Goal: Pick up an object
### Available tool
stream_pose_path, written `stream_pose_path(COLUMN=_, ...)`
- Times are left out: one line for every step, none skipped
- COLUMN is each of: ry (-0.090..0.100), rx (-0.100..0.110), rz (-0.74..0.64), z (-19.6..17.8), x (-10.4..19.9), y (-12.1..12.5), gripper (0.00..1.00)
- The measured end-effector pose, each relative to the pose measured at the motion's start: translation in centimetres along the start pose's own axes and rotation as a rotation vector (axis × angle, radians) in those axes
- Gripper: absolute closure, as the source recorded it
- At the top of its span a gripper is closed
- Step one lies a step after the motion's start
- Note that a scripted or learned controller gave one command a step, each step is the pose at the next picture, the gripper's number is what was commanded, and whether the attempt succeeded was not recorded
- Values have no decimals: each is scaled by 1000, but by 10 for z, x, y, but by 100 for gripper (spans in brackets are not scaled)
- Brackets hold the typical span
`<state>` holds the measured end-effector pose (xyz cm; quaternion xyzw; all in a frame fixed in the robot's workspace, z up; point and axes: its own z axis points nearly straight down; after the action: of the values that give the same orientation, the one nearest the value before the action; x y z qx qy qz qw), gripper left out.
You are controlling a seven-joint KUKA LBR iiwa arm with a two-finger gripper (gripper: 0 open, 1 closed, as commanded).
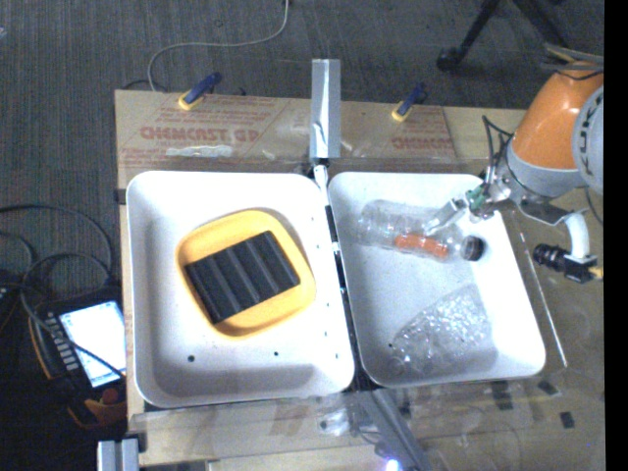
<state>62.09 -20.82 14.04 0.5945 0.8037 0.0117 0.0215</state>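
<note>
Bench clutter around the two white bins

Cardboard sheet (196, 135) with red lettering lies under the bins, pinned by a blue-and-yellow clamp (198, 90) on the left and another clamp (409, 102) on the right; a metal post (325, 111) stands between them, a lit tablet (90, 340) sits on the floor at left, and an office chair base (500, 8) shows at top

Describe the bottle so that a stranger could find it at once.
Look at the right bin. Along its far side lies a clear bottle with an orange label, on its side. The crinkled clear bag nearer the front has no orange.
</note>
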Motion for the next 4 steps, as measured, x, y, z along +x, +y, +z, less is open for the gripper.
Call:
stream_pose_path(ry=-15, rx=-3, rz=-56, z=1, x=36, y=9, gripper=0)
stream_pose_path(ry=-7, rx=-4, rz=-79, z=1, x=32, y=9, gripper=0)
stream_pose_path(ry=-7, rx=-4, rz=-94, z=2, x=33, y=9, gripper=0)
stream_pose_path(ry=-6, rx=-4, rz=-113, z=2, x=33, y=8, gripper=0)
